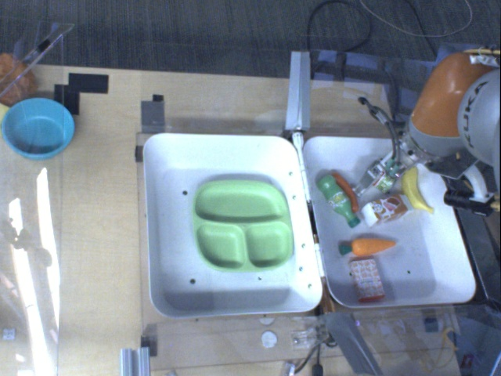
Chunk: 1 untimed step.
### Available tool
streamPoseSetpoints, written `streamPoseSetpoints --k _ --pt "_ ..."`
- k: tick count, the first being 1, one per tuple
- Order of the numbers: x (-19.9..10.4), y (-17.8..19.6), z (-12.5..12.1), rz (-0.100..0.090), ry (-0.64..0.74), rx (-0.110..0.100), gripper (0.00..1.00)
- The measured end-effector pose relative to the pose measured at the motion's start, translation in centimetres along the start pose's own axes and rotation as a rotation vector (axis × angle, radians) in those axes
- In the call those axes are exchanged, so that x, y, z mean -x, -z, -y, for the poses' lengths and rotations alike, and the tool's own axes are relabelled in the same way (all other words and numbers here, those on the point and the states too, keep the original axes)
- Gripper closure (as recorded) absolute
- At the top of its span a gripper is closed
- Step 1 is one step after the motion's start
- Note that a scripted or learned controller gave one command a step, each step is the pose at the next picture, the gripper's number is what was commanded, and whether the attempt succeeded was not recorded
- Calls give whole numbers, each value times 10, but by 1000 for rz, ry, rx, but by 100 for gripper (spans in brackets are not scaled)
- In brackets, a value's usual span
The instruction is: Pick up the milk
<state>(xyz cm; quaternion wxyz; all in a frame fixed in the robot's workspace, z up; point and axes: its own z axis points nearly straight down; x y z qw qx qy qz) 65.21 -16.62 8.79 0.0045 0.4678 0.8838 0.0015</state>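
The milk [385, 208] is a small white and brown-red carton lying on its side in the middle of the right bin [438, 284]. My gripper [380, 177] hangs just above and behind it, reaching in from the right under the grey arm with its orange band [442, 92]. The gripper's tip sits between the carton and a slim red-orange item [345, 190]. Nothing is visibly lifted off the bin floor.
A green bottle [337, 198] lies left of the milk and a banana [415, 190] right of it. A carrot [368, 247] and a red packet [366, 279] lie nearer the front. The left bin [168, 288] holds a green divided tray [243, 224]. A blue bowl [37, 128] stands far left.
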Motion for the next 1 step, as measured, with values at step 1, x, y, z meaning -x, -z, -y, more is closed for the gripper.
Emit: streamPoseSetpoints --k 1 --pt "0 0 0 0 0 0 0"
